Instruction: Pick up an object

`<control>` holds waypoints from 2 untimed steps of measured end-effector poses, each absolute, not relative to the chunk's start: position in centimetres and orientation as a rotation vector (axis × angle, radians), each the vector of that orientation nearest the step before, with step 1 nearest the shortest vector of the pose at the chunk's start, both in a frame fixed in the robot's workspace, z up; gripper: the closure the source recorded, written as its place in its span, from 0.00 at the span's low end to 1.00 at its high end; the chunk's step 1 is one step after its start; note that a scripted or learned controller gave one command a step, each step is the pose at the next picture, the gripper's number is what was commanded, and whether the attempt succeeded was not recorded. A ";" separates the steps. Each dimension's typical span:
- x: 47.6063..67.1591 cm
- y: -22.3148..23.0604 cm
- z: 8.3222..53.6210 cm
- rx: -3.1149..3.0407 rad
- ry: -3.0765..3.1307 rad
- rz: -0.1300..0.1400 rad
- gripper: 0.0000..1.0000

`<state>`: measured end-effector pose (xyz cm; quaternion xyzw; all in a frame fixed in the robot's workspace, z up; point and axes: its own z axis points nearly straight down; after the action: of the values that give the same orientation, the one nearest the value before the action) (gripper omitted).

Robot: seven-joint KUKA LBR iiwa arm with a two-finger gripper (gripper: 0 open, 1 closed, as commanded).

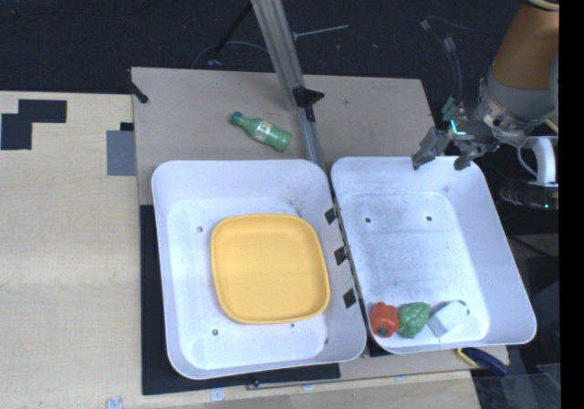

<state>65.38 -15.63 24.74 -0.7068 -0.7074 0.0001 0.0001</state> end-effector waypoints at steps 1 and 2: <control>65.4 -15.6 24.7 -2.220 -2.222 0.000 0.00; 64.6 -15.6 20.1 -2.218 -2.220 0.004 0.00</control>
<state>64.57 -15.61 20.14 -0.7068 -0.7074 0.0012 0.0017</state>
